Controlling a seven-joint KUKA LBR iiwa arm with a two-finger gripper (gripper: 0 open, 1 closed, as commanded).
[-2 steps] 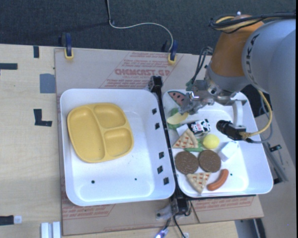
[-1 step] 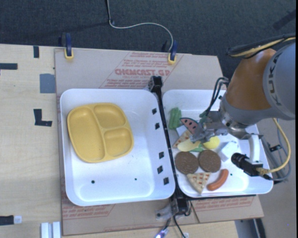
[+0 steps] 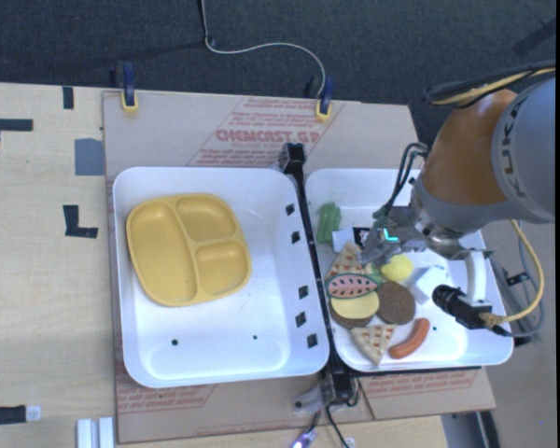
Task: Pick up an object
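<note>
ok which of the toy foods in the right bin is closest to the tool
The small yellow lemon-like piece, just below the tool. The sausage, pizza slice and brown patty lie further toward the bin's front edge.

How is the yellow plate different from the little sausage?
The yellow plate is much bigger than the sausage. The plate is yellow with three compartments; the sausage is reddish-orange and thin. The plate sits in the left bin, the sausage in the right bin among other toy foods.
</note>
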